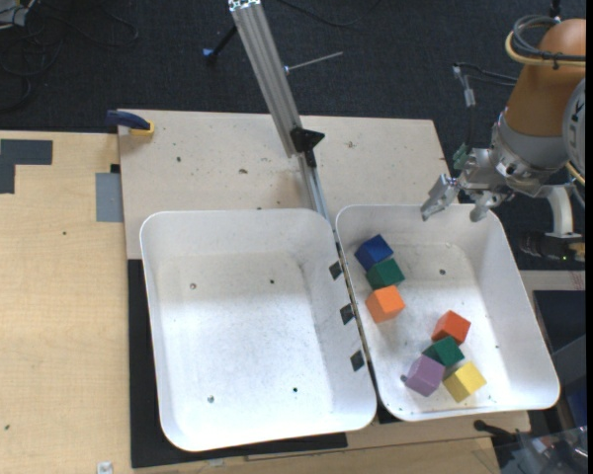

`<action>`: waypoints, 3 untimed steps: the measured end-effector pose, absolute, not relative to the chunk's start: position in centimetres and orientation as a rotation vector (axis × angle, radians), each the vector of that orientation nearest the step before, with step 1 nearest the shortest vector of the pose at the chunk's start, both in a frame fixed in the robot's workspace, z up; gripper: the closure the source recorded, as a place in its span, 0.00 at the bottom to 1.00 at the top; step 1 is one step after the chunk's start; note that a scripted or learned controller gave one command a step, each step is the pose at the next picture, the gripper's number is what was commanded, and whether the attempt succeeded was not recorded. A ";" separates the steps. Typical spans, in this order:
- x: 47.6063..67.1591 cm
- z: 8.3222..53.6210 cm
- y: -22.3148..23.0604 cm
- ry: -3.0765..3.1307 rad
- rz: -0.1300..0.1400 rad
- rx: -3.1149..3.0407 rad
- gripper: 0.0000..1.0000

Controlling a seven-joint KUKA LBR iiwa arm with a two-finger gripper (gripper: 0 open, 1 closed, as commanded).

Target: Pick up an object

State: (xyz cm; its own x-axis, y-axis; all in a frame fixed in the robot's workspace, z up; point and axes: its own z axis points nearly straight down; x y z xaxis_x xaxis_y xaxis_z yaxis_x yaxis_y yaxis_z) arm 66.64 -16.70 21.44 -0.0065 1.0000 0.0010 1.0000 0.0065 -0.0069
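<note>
Several coloured blocks lie in the right bin [504,265]. A blue block [374,250], a green block [384,274] and an orange block [385,303] form a column near the bin's left wall. A red block [452,327], a dark green block [443,353], a purple block [424,374] and a yellow block [464,381] cluster at the lower right. My gripper [459,203] hangs open above the far rim of the right bin, with nothing between its fingers, well away from the blocks.
The left bin [178,265] stands beside the right one. A slanted aluminium post [273,79] rises behind the bins' divide. A blue and yellow clamp [130,121] sits at the bench's far left corner.
</note>
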 end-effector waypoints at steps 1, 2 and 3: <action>66.6 15.5 -15.8 -2.220 0.007 -2.212 0.00; 66.7 11.1 -15.6 -2.225 0.007 -2.209 0.00; 66.8 12.4 -15.6 -2.230 0.004 -2.210 1.00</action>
